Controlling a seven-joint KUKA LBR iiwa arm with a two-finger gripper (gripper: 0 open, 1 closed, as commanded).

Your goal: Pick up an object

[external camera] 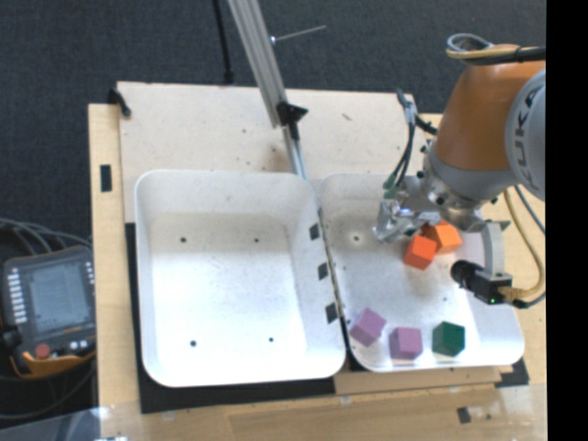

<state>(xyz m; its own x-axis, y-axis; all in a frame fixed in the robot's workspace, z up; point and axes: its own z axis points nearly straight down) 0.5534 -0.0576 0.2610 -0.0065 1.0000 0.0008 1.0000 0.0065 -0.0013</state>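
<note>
While the gripper (397, 223), its state indiscernible, hangs centre-right, the orange cubes (432, 244) lie just right of it.

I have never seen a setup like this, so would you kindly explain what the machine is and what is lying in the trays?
This is one photo from a camera fixed above a bench, looking down at a slant. The grey and orange machine on the right is a robot arm; its end effector hangs low over the right bin. That bin holds two orange blocks beside the end effector, plus two purple blocks and a green block along the near edge. The left bin sits alongside. I cannot tell whether anything is gripped.
</note>
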